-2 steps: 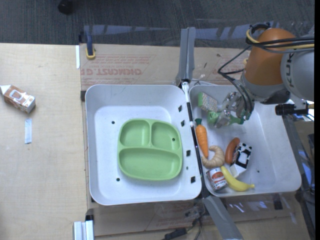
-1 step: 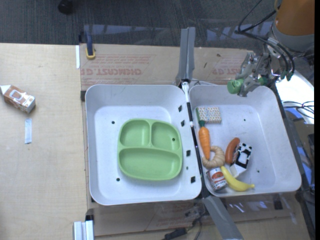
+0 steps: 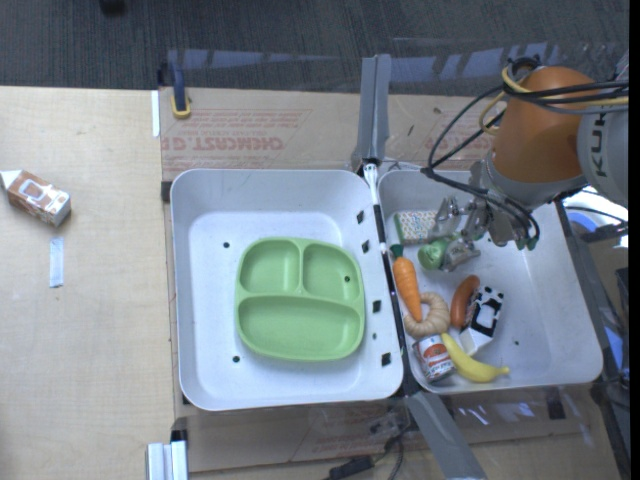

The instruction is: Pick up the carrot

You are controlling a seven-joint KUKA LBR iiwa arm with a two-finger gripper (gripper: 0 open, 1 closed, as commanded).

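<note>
The carrot (image 3: 406, 282), orange with a green top, lies along the left side of the right bin (image 3: 545, 363), its top pointing to the back. My gripper (image 3: 458, 236) hangs over the middle of that bin, to the right of and behind the carrot, apart from it. Its metal fingers point down just above a green round thing (image 3: 432, 256). The orange band of the arm (image 3: 540, 123) rises behind it.
Beside the carrot lie a tan pastry ring (image 3: 428, 314), a red sausage (image 3: 463, 301), a banana (image 3: 472, 363), a small can (image 3: 434, 359), a black-and-white object (image 3: 486, 313) and a speckled packet (image 3: 415, 225). The left bin (image 3: 200, 268) holds a green divided plate (image 3: 300, 300).
</note>
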